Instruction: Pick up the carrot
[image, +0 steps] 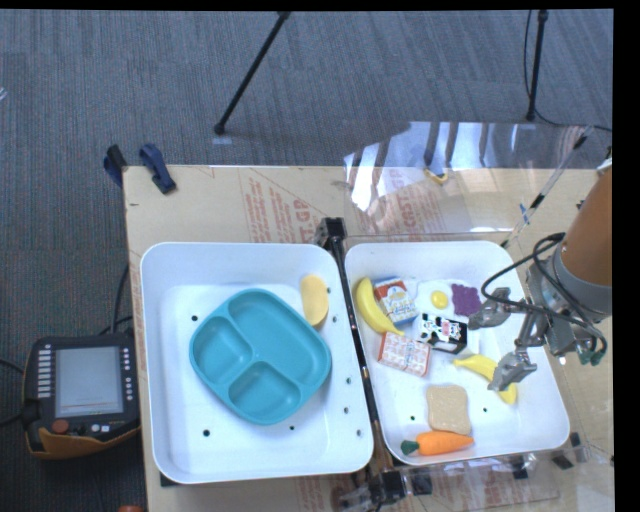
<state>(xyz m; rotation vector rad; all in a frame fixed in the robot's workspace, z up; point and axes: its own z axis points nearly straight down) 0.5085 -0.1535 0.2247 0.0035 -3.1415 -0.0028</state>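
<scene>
Both white bins (160, 300) sit on my bench; my claw (505, 345) hangs spread and unladen over the right one, so the carrot (440, 444) lies ahead-left of it, unobstructed by the near wall.

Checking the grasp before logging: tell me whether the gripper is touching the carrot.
Apart. The camera view shows the gripper over the right bin's middle, with white bin floor between it and the carrot lying by the near wall.
</scene>
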